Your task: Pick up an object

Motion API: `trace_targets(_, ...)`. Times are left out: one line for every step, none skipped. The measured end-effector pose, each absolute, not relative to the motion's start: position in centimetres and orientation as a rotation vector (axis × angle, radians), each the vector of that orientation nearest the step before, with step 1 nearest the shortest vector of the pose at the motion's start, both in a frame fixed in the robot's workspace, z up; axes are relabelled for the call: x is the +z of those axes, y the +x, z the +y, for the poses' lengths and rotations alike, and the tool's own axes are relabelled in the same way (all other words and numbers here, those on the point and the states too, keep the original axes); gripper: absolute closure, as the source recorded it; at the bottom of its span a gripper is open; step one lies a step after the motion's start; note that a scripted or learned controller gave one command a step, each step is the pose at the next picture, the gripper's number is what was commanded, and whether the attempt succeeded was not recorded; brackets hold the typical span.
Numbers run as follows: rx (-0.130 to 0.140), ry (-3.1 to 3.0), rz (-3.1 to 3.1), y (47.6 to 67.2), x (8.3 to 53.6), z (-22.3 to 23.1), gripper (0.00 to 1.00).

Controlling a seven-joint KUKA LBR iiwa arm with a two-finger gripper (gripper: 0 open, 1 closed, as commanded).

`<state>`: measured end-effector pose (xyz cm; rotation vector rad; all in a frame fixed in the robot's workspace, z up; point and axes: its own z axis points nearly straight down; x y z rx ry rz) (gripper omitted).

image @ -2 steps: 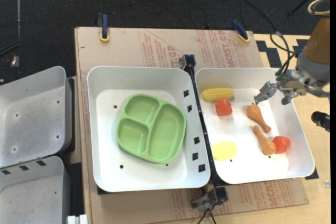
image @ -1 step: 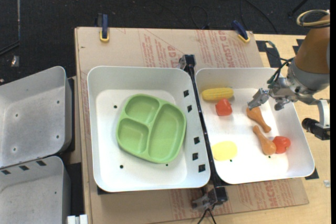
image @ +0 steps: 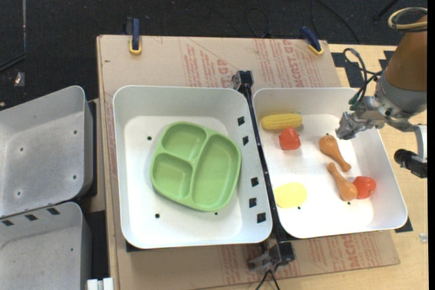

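overhead, camera view: two white bins side by side on the worktop [image: 177, 64]. left bin [image: 129, 146] holds a green three-compartment plate [image: 196, 166]. right bin [image: 380, 214] holds a yellow corn cob [image: 281, 121] near its far wall, a red piece [image: 289, 140] just below the cob, a flat yellow piece [image: 290, 195] near the front, two orange-brown drumsticks [image: 334, 151] [image: 340, 183], and a second red piece [image: 365, 186] touching the lower drumstick. end effector [image: 346, 129] sits low at the right bin's far right, just above the upper drumstick; nothing seen in its grasp, and whether it is apart or together cannot be told.
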<state>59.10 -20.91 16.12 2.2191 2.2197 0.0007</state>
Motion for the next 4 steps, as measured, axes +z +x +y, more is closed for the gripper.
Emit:
trace_targets(0.004,2.215,2.22,59.2,20.5,-20.6,1.0)
trace_targets(0.005,2.213,2.219,59.4,25.9,-20.7,1.0)
trace_targets(0.002,2.214,2.23,60.7,24.4,-15.1,1.0)
trace_targets(0.004,2.211,2.23,62.1,25.1,-9.5,1.0)
